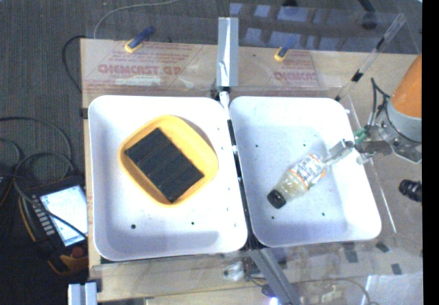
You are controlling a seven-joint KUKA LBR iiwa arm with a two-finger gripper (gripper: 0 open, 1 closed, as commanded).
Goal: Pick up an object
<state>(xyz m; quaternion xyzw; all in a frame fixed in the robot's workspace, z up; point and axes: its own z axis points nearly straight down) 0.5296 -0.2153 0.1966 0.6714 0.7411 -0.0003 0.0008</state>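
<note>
A small clear plastic bottle (pixel 300 180) with a black cap lies on its side in the right bin (pixel 274 125), its cap pointing to the lower left. My gripper (pixel 351 147) is at that bin's right rim, just up and right of the bottle's base, close to it or touching it. In the left bin (pixel 110 228) rests a yellow dish (pixel 202 142) with a black ribbed pad (pixel 164 164) in it.
The grey arm with its orange band (pixel 411 91) comes in over the right edge of the bench. A metal divider (pixel 227 57) stands behind the gap between the bins. Clamps and cables lie along the back.
</note>
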